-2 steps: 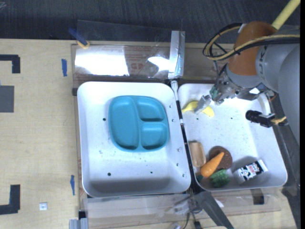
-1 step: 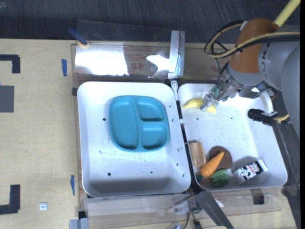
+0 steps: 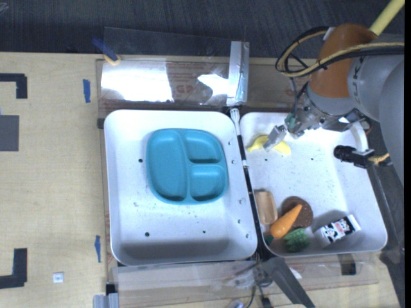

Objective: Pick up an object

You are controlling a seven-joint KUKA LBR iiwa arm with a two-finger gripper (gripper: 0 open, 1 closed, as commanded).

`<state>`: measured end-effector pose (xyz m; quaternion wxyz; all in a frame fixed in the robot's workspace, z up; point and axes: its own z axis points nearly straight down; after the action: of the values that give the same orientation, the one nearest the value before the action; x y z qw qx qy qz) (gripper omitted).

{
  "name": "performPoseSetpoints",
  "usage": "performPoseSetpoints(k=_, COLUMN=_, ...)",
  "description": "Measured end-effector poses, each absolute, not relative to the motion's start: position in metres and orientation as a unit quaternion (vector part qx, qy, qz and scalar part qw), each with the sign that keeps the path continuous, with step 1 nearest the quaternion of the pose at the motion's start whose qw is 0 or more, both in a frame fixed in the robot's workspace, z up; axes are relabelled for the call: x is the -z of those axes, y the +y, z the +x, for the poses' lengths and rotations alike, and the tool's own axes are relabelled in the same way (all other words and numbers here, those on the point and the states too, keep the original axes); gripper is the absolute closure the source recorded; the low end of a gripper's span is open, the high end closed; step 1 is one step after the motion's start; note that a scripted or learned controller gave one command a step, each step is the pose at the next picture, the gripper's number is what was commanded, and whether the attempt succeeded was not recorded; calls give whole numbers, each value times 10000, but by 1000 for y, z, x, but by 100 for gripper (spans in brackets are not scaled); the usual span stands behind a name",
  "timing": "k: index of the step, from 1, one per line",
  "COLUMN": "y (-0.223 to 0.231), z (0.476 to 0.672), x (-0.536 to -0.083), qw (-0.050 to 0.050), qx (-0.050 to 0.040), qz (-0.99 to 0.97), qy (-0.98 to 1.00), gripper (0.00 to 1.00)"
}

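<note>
My gripper reaches down into the right bin near its far left corner. Its tip is right over a small yellow object, touching or nearly touching it. The tip hides part of the yellow object. Along the near side of the same bin lie a tan block, a brown round piece, an orange carrot, a green broccoli piece and a small black-and-white carton.
The left bin holds a blue divided plate. A clear plastic sheet and a metal bar lie behind the bins. The arm's orange band and cables hang over the right bin's far right corner.
</note>
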<state>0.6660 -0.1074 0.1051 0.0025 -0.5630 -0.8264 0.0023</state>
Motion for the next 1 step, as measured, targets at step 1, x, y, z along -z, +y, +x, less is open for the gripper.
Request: performPoseSetpoints(k=1, y=-103, z=669, x=-195, qw=-44, qx=24, qz=-6474, qy=-7622, gripper=0)
